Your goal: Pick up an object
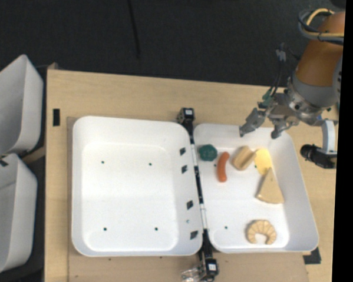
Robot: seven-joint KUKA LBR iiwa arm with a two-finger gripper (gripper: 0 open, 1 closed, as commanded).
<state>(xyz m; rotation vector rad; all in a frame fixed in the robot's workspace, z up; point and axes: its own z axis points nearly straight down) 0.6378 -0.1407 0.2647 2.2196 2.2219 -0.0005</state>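
Fingers [248,126] spread above right bin [300,197], croissant [261,231], sausage [222,167], green ball [207,151] inside

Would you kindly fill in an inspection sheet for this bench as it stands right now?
Surface: wooden bench bearing two shallow white bins side by side, left bin and right bin.
Job's things: all in the right bin: green lump, orange sausage, tan bread roll, yellow piece, tan wedge, croissant.
Clutter: black clips at the bins' seam, far end and near end.
Grippers: claw hangs open above the right bin's far edge, holding nothing.
Cables: thin dark lead beside the wrist.
Surroundings: white moulded shapes at left; dark floor behind.
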